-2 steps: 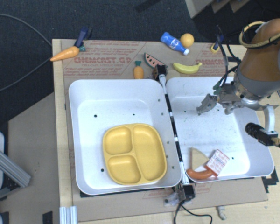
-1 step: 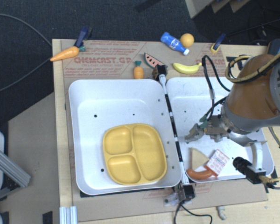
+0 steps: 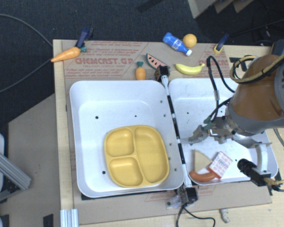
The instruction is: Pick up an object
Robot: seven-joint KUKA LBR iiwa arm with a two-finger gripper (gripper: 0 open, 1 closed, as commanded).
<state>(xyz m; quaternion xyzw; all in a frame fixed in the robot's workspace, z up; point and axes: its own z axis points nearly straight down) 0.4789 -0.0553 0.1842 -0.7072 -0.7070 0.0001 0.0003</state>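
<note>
In the right bin (image 3: 194, 96), near its front edge, lie a reddish sausage (image 3: 203, 176), a tan wedge (image 3: 201, 158) and a red-and-white packet (image 3: 221, 163). The packet rests partly on the sausage. My gripper (image 3: 198, 137) hangs over the middle of the right bin, just behind the tan wedge and a little to its left. Nothing shows in its grasp. The arm's orange band (image 3: 255, 96) and grey wrist cover the right part of that bin.
The left bin (image 3: 90, 103) holds a yellow divided plate (image 3: 136, 154). Behind the bins lie a carrot (image 3: 66, 55), a watermelon slice (image 3: 154, 60), a small orange toy (image 3: 140, 73), a banana (image 3: 189, 69), a blue bottle (image 3: 176, 43) and an orange ball (image 3: 190, 40). Black cables (image 3: 213, 72) loop over the right bin's back.
</note>
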